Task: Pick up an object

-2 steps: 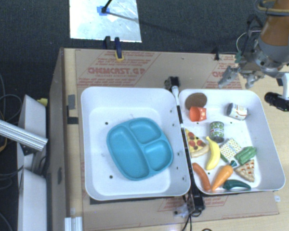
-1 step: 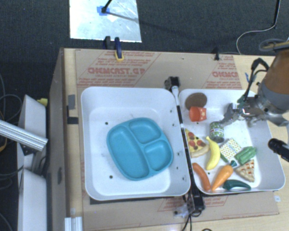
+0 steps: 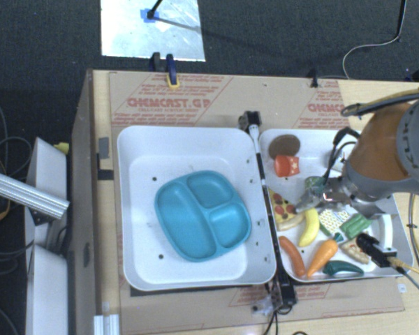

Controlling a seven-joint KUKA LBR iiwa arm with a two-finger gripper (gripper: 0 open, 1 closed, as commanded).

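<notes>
Tabletop (image 3: 195, 93) carries two white bins: left bin (image 3: 129, 187) holds a blue divided plate (image 3: 202, 215); right bin (image 3: 391, 232) holds toy food, with a banana (image 3: 309, 227) and carrot (image 3: 321, 255). Gripper (image 3: 320, 195) sits low just above the banana, grip state can't be made out.

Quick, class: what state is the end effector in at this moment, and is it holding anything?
End effector: low in the right bin among the toy food; open or closed cannot be told, and no object is seen held.
</notes>
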